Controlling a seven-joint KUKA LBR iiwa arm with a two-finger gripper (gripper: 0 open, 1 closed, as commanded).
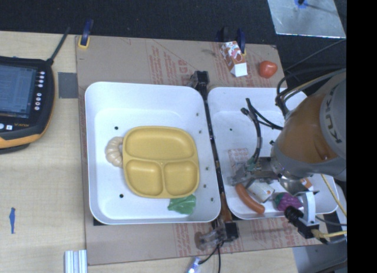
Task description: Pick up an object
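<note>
Arm: the grey KUKA arm (pixel 312 130) with its orange band reaches in from the right and hangs over the right half of the right bin, hiding much of that bin's floor.
Gripper: the gripper (pixel 254 173) sits low over the front part of the right bin, just above the toy hot dog; its dark parts blur together, so whether it has hold of anything cannot be told.
Right bin: a shallow white bin (pixel 227 112) with black cables (pixel 257 125) trailing across its floor from the arm.
Hot dog: an orange-red toy hot dog (pixel 250 200) lies at a slant by the front wall of the right bin, just below the gripper.
Neighbours: a small white item (pixel 260 191) lies just beside the hot dog, and a purple object (pixel 289 201) sits to its right near the bin's front corner.
Left bin: a white bin (pixel 97 148) holds a yellow divided plate (pixel 160 161) in its middle.
Beside the plate: a tan rounded object (pixel 113 151) touches the plate's left edge; a green item (pixel 182 205) lies at its front right corner.
Bench behind the bins: a small red and white carton (pixel 234 57) and a red tomato-like ball (pixel 267 69) rest on the brown board, near each other.
Far left: a tablet-like pendant with an orange rim (pixel 20 102) lies on the bench, well apart from the bins.
</note>
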